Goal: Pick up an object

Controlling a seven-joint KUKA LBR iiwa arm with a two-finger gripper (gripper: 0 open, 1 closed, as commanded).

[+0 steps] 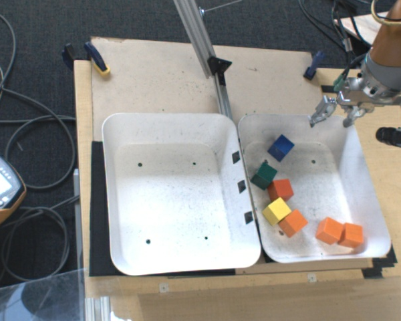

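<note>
Gripper: the gripper point(334, 114) is hanging over the far rim of the right bin point(367, 179), toward its right corner, with its two fingers spread apart and nothing between them.
Arm: the grey arm with its orange band point(392, 42) is reaching in from the far right.
Open room: the far right part of the right bin's floor, under and near the gripper, is lying bare; the blocks are crowding the left and near parts.
Right bin contents: a blue cube point(281, 147) is sitting farthest back; a green cube point(264, 176) is lying just nearer, touching an orange cube point(280, 190); a yellow cube point(277, 210) and another orange cube point(293, 223) are sitting side by side nearer still.
Near right corner: two orange cubes point(340, 233) are resting together, touching, well apart from the gripper.
Left bin: the left bin point(113, 179) is showing a bare speckled floor.
Between bins: the two rims are meeting, with small black tabs point(241, 186) along the seam.
Writing: nothing legible.
</note>
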